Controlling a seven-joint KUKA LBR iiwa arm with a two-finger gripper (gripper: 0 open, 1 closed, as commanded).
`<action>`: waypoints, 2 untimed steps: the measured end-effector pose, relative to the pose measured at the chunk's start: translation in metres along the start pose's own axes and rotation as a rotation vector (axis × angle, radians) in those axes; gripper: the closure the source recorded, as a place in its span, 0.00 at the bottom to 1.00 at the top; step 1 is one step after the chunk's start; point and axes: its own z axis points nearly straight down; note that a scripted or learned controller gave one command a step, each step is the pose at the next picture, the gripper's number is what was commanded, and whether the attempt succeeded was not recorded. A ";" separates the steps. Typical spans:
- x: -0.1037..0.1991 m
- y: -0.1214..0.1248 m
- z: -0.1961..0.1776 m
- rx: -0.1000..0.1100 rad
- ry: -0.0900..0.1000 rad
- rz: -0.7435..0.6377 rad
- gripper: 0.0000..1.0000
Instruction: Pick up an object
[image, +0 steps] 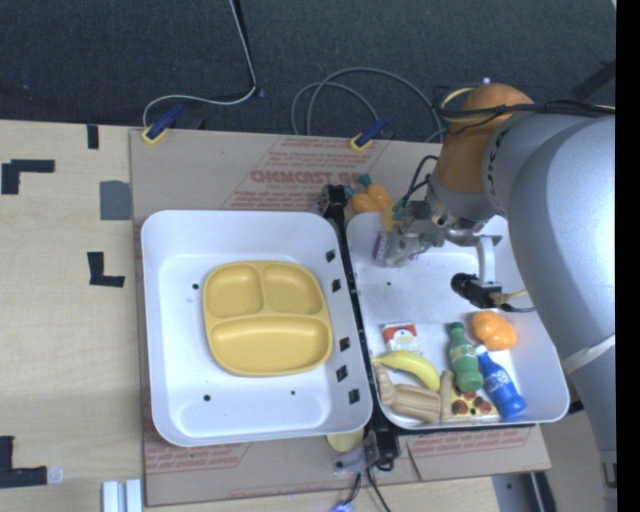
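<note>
One fixed camera here, high above the bench (70, 300) and tilted down, taking in both white bins — left bin (160, 300), right bin (545, 385) — from a moderate distance, with the grey arm (560, 200) looming large and close along the right side.

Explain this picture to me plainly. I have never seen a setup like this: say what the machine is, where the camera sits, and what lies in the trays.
The camera hangs above a bench, looking down at a slant. The big grey shape is a robot arm reaching in from the right; its gripper hangs over the right bin. I cannot tell whether it holds anything. The left bin holds a yellow divided tray. The right bin holds toy food: a banana, a green bottle, a blue bottle and an orange.
</note>
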 end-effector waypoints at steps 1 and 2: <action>0.000 0.000 0.001 0.001 -0.001 0.000 0.00; 0.009 -0.001 0.007 0.001 0.000 0.007 0.00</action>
